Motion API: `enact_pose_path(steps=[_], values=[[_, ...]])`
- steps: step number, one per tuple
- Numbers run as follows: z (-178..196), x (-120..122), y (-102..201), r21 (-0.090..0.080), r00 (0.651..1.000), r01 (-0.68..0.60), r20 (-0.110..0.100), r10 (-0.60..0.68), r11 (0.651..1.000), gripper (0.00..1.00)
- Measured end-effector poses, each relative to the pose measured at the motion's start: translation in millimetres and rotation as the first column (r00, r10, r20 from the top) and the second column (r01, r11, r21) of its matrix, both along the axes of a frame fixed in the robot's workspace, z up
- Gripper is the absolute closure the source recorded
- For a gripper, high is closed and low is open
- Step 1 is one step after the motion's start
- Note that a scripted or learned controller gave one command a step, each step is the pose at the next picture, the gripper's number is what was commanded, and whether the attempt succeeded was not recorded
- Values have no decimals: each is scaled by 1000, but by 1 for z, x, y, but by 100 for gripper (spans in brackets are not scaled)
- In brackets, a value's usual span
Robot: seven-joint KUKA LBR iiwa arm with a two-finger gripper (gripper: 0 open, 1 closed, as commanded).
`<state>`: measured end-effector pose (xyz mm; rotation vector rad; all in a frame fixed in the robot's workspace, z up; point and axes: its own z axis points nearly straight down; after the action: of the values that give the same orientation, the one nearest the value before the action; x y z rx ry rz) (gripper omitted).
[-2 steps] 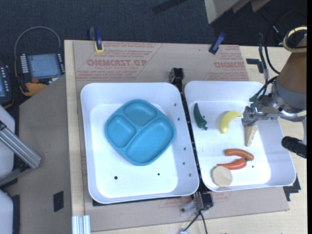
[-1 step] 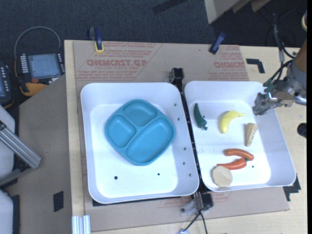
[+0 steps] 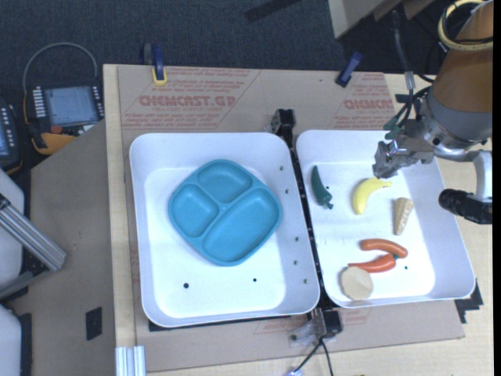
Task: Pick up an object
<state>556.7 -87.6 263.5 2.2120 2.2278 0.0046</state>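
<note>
A: Bench entry. Two white bins side by side. Left bin (image 3: 149, 210) holds a blue divided plate (image 3: 225, 210), roughly centred, three compartments.

B: Right bin (image 3: 446, 280)?

A: Five items. Dark green pepper (image 3: 321, 187) near its left wall, toward the far side. Yellow banana (image 3: 366, 193) right of the pepper, mid-bin. Cream cone (image 3: 401, 214) just right of the banana and slightly nearer. Red sausage (image 3: 381, 254) nearer still, curved, lying left to right. Tan round piece (image 3: 357, 282) at the near edge, touching or just beside the sausage's left end.

B: Arm position?

A: Arm (image 3: 462, 84) enters from the right, orange band visible above the wrist. Gripper (image 3: 388, 161) is over the far part of the right bin, just beyond the banana's far end.

B: Contact with the banana?

A: Cannot tell; the tip sits very close to the banana's upper end. Nothing visible between the fingers.

B: Fingers spread or together?

A: Cannot tell from this angle; the tip is dark and small.
</note>
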Motion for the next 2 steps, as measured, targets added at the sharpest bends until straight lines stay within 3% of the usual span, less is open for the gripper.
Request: enact_pose_path(steps=[2], values=[[-14, 21, 101, 1, 1000, 0, -1, 0, 1000, 100]])
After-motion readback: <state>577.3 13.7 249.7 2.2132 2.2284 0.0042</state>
